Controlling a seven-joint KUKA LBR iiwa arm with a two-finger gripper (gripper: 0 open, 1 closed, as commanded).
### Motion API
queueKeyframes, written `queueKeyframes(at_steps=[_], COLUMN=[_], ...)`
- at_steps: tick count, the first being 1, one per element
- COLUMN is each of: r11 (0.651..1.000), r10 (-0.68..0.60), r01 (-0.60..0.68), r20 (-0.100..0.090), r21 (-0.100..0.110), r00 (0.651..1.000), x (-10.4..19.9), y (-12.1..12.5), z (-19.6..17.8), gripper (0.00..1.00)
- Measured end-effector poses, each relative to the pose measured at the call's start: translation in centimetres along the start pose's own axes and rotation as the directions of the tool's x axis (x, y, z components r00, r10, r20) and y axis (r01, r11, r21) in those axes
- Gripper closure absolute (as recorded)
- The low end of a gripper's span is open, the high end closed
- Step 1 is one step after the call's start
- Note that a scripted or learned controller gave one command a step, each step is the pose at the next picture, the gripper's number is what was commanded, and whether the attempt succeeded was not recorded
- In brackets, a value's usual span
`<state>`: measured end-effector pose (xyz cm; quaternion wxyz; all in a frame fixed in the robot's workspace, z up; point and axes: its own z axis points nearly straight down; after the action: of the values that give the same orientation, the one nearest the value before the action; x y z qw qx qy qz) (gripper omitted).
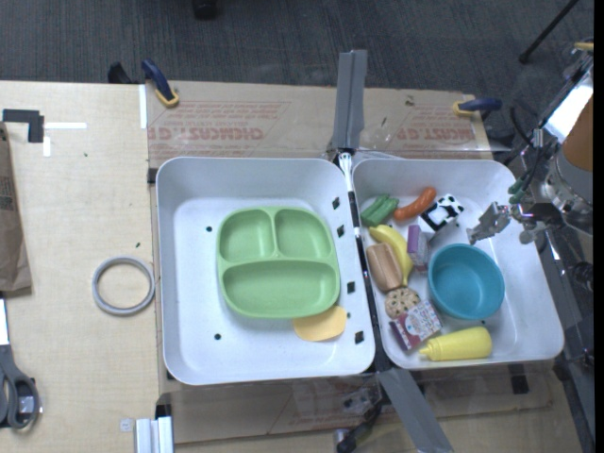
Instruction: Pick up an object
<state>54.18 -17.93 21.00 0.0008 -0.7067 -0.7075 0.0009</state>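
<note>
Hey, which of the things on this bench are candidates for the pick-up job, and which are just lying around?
Candidates, in the right bin:
round blue bowl
yellow squeeze bottle
yellow toy banana
orange toy carrot
round toy cookie

Lying about:
green divided plate in the left bin
grey tape ring on the bench
blue clamp
brown paper bag

Arm (pixel 578 149) cut off by right edge; gripper (pixel 493 221) too small and blurred to read finger state. Yellow disc (pixel 321 326) partly tucked under green divided plate (pixel 277 262). Scissors (pixel 17 399) and brown bag (pixel 11 225) clipped by left edge
</note>
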Motion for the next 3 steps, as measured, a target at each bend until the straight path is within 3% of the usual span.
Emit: queueKeyframes(at_steps=[1,2,3], r11=[1.0,1.0,0.978], r10=[-0.015,-0.014,0.211], r01=[0.015,0.014,-0.211], r20=[0.0,0.0,0.001], r21=[-0.001,-0.002,0.001], r00=[1.0,1.0,0.978], x=[-1.4,-1.4,2.5], y=[1.7,1.7,1.7], z=[11.9,10.9,0.1], gripper=[0.0,1.0,1.0])
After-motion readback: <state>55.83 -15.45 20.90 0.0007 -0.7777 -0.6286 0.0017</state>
